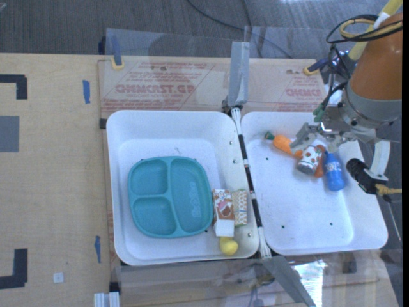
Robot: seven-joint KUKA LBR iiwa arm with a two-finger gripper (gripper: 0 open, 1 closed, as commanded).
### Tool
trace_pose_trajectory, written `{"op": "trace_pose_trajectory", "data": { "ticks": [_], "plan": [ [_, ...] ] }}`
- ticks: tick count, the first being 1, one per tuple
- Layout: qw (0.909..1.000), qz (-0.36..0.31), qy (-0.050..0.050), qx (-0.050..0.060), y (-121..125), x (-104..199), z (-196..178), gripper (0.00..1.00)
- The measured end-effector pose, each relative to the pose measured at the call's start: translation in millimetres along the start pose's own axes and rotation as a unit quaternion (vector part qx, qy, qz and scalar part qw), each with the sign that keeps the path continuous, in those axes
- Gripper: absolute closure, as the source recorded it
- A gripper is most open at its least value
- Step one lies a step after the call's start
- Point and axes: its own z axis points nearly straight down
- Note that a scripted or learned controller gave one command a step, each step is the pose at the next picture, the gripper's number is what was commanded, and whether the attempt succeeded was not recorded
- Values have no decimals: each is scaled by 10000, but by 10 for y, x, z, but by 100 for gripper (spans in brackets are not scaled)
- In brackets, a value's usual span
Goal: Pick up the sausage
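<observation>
The tool hangs just above the can in the right bin, I cannot tell its grip, and I cannot pick out the sausage there, so nothing looks lifted yet.

Grey carpeted floor crossed by a black cable — glare at top; pale wooden bench.

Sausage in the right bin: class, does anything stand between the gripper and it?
Probably yes. The gripper hangs above the can, and what seems to be the sausage is an orange sliver wedged between that can and the blue bottle, largely covered by the can.
</observation>
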Motion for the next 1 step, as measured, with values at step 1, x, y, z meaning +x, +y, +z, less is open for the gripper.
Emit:
{"op": "trace_pose_trajectory", "data": {
  "ticks": [1],
  "plan": [
    [9975, 706, -4, -19, 399, -352, 1422, 0]
  ]
}}
